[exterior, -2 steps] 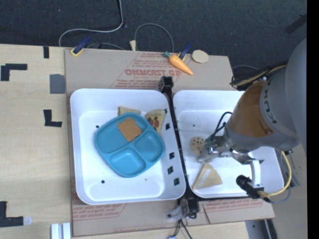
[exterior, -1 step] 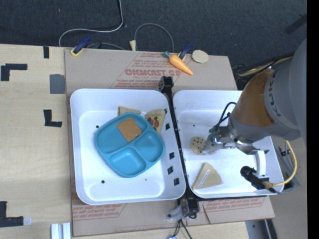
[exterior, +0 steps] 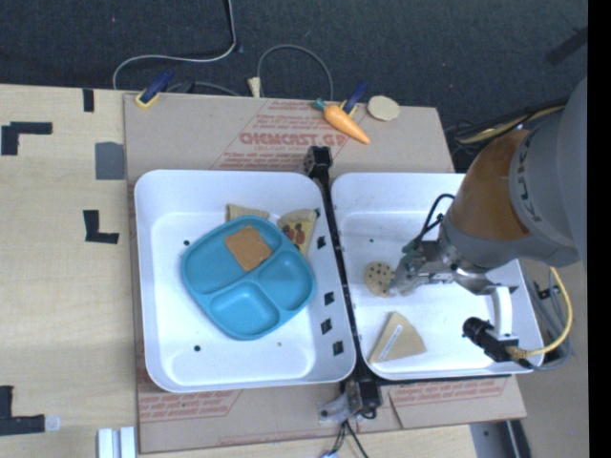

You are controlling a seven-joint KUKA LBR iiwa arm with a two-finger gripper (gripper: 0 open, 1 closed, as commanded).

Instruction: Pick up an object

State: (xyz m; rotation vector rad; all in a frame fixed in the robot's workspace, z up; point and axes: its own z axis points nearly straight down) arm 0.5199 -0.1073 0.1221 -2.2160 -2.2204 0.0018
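Gripper [exterior: 409,277] sits low in the right bin [exterior: 434,191], just right of a small round cookie [exterior: 378,276]; can't tell its grip state from this angle. Cookie lies on the bin floor, close to the tip, contact unclear. Wedge of sandwich [exterior: 398,338] lies nearer the front wall, apart from both. Left bin [exterior: 153,256] holds a blue divided plate [exterior: 249,280] w/ a brown square toast piece [exterior: 248,247] in one compartment. Toy carrot [exterior: 345,122] lies on cardboard behind the bins.
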